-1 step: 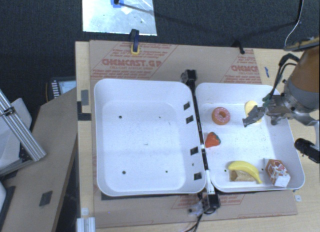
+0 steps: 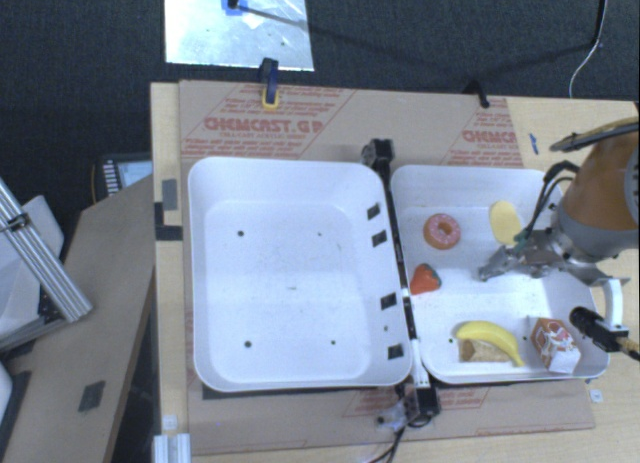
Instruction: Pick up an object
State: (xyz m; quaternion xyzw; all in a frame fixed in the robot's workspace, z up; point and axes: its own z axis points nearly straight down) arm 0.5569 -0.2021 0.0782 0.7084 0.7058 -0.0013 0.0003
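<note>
The right bin (image 2: 470,186) holds several small objects. A pink donut (image 2: 441,231) lies near its middle, with a yellow piece (image 2: 505,219) to its right. A red strawberry (image 2: 426,278) rests against the left wall. A banana (image 2: 489,335) lies at the front on a brown slice (image 2: 480,352), beside a red and white carton (image 2: 555,343). My gripper (image 2: 492,271) reaches in from the right and hangs low over bare bin floor, between the donut and the banana, just below the yellow piece. Nothing shows in its grasp.
The left bin (image 2: 290,271) sits beside the right one, with a black clip strip (image 2: 392,271) along the shared wall. The arm's orange band (image 2: 605,186) covers the right bin's right side. A silver sheet (image 2: 238,11) lies beyond the bench.
</note>
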